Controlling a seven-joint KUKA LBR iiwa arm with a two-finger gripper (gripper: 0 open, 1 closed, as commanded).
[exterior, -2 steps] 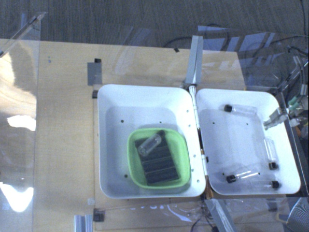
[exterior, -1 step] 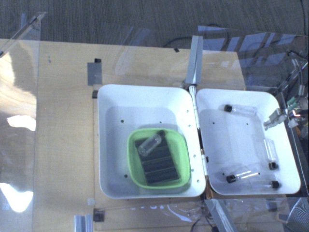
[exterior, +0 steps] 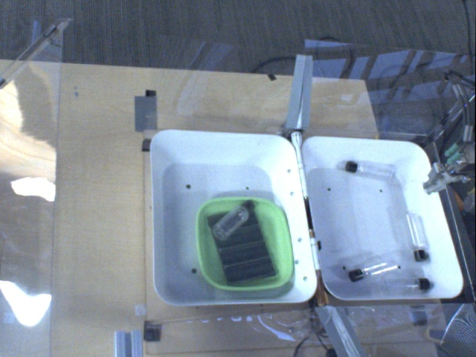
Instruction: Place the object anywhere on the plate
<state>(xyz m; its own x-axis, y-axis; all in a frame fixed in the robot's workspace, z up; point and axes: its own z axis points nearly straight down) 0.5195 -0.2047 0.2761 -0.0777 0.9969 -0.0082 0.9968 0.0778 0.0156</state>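
One clear tube (exterior: 230, 222) lies on the green plate (exterior: 282, 233); the jaws' spread I cannot tell.

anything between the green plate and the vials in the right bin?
Camera view: just white bin floor and the two bins' adjoining rims between the plate and the nearest vial.

A clear plastic tube (exterior: 231, 222) lies tilted on its side on the square lime-green plate (exterior: 280, 233), toward the plate's upper left corner, resting across a dark ribbed block (exterior: 249, 257) at the plate's centre.
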